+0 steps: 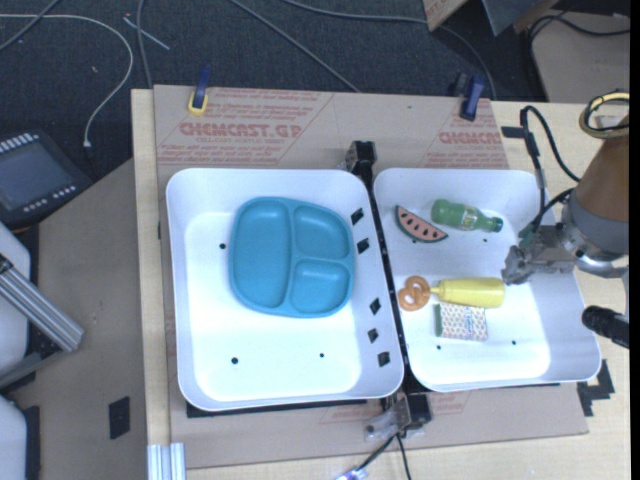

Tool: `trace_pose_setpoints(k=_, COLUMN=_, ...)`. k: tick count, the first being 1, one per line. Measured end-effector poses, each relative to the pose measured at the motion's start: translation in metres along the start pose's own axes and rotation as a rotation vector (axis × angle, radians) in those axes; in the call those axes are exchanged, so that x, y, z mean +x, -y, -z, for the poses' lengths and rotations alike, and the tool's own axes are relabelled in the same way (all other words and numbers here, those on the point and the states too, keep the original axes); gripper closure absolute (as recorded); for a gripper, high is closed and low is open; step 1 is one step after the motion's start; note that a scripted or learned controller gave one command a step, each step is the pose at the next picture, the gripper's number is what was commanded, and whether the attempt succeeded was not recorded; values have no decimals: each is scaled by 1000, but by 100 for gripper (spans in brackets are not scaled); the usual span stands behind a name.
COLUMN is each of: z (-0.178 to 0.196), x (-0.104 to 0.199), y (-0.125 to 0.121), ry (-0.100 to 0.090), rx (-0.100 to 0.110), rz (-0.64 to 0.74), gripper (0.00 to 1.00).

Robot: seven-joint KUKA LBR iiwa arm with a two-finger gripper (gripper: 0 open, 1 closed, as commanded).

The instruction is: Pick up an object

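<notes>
Low over the right bin (560,358), the end effector (519,266) sits at that bin's right side, just beside the right end of a yellow bottle-shaped toy (468,291). Whether it touches the toy cannot be told, and its metal tip is small and blurred, so the set of its grasping parts cannot be told either; nothing can be seen clamped in it. Behind it the arm (605,208) is cut off by the picture's right edge, with dark cables looping over it.

Inside the right bin lie five things. A green bottle (464,216) rests on its side near the far wall, with a watermelon slice (411,223) just to its left. The yellow toy lies across the middle, an orange ring (414,293) touching or nearly touching its left end. A small printed packet (462,322) lies just below the yellow toy; its print is too fine to read.

The left bin (200,348) carries a blue divided plate (292,257) with three compartments. Both bins rest on a tabletop (160,268) covered in protective sheeting with red lettering, clipped at its far edge.
</notes>
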State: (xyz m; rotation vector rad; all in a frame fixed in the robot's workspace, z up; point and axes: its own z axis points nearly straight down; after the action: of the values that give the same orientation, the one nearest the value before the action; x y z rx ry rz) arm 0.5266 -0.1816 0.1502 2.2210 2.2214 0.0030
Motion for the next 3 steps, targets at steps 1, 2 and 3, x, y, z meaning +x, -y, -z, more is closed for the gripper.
trace_pose_setpoints(k=1, z=58, x=9, y=-4, ry=3, rx=-6, rz=2, gripper=100)
trace_pose_setpoints(k=2, z=90, x=9, y=-6, ry=2, rx=-3, rz=1, gripper=100)
trace_pose_setpoints(k=3, z=86, x=71, y=-17, ry=-1, rx=2, rz=6, gripper=100)
